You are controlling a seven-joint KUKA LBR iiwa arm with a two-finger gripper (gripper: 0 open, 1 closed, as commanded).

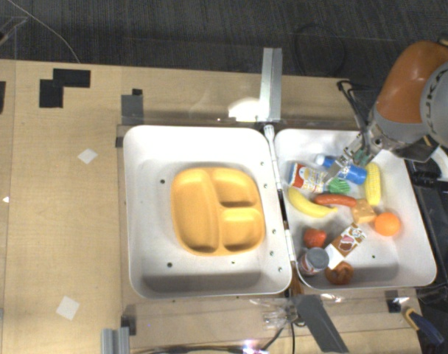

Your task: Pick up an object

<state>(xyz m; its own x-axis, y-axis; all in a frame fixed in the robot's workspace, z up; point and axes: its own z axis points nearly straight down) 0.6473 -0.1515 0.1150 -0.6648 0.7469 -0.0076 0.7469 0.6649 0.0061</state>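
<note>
Fingers low in the far part of the right bin, pressed down at a blue bottle; whether released or clenched could not be told. Just beside them, toward the bin's outer wall, an upright corn cob. Nearer the camera from the fingers, a red sausage across a yellow banana, with a red-and-white packet toward the divider. Farther out, an orange, a small carton, a red tomato, a can and a brown lump. Well apart, across the divider, a yellow divided tray in the left bin. Both bins on the tan surface. Above the fingers, orange band of the arm.
</note>
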